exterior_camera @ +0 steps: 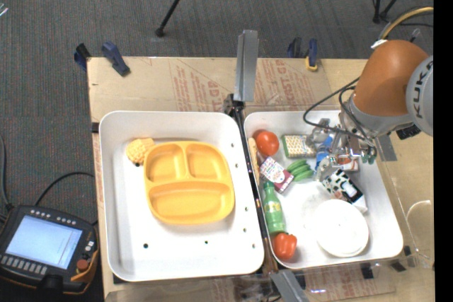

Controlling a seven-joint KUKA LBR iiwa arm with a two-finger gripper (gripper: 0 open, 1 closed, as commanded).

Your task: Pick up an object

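Observation:
My gripper (pixel 338 154) hangs low over the back right part of the right bin (pixel 391 223), under the orange wrist band. Just in front of it lies a black-and-white cow-patterned carton (pixel 342 185). A small blue item (pixel 323 156) sits by its left side. Green bean pods (pixel 301 169), a green-and-white cracker packet (pixel 296 146) and a red tomato (pixel 267 143) lie to the left. A pink snack packet (pixel 276 173), a green bottle (pixel 272 208), a red pepper (pixel 284 245) and a white round plate (pixel 342 228) fill the front of the bin.
The left bin (pixel 117 223) holds a yellow divided tray (pixel 188 180) and a yellow corn-like toy (pixel 139 149) at its back left. A grey post (pixel 246 74) stands behind the wall between the bins. A teach pendant (pixel 46 247) lies at the lower left.

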